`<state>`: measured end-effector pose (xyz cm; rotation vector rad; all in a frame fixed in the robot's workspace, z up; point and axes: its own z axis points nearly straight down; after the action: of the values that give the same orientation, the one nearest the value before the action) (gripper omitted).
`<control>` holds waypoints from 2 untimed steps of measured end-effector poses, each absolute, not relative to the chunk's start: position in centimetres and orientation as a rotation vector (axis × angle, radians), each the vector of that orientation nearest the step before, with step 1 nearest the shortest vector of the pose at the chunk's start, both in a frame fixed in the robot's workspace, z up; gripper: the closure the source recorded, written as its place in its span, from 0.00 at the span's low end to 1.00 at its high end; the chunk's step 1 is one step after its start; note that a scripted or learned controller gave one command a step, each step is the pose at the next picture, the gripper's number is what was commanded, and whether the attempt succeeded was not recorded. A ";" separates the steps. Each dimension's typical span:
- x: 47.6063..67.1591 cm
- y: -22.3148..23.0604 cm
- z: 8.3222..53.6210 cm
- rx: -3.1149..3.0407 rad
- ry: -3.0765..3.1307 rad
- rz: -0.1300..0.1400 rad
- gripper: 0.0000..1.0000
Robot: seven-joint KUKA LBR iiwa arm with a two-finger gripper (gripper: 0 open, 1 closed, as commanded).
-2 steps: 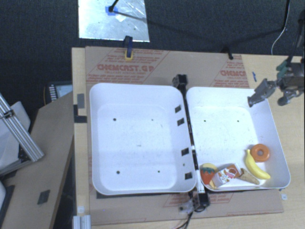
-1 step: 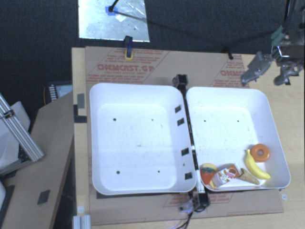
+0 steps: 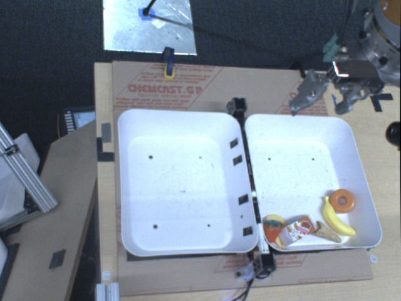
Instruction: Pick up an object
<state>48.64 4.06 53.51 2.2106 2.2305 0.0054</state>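
My gripper [image 3: 326,98] hangs above the far edge of the right bin [image 3: 294,137], its two grey fingers spread apart with nothing between them. Along that bin's near edge lie several small objects: a yellow banana [image 3: 336,219], an orange ring [image 3: 342,200], a red and white packet [image 3: 296,229], a red-orange fruit-like piece [image 3: 274,227] and a tan wedge [image 3: 327,232]. All of them sit well below and in front of the gripper.
The left bin [image 3: 178,180] lies beside the right one, joined by a black clipped seam [image 3: 245,168]. A silver sheet [image 3: 149,16] is on the dark floor beyond the bench. A yellow clamp [image 3: 169,64] holds the cardboard's far edge.
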 end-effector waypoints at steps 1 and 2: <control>48.6 8.2 53.5 2.212 2.230 0.005 0.00; 48.6 12.7 53.5 2.213 2.229 0.005 0.00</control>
<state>48.62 12.70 53.51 2.2128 2.2293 0.0053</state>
